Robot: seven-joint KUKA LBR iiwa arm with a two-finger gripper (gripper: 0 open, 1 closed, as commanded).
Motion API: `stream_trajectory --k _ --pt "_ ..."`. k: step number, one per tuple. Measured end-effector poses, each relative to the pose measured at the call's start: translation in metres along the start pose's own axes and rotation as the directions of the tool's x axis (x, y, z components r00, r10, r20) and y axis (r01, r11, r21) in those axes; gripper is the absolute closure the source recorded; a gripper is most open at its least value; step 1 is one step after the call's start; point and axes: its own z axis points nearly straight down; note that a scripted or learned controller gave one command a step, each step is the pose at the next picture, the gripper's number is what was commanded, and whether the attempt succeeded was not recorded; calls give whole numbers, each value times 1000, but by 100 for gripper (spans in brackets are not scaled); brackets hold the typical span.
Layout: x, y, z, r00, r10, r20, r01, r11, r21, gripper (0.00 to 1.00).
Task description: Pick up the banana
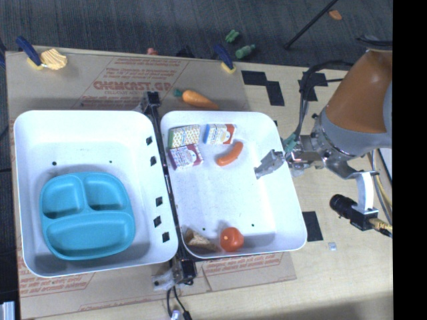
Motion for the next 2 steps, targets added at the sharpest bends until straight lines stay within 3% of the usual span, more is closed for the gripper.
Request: stream_trajectory --k 1,2 --pt "110 14 84 990 -144 0 144 990 2 0" --pt "177 -19 84 977 211 0 -211 977 4 0"
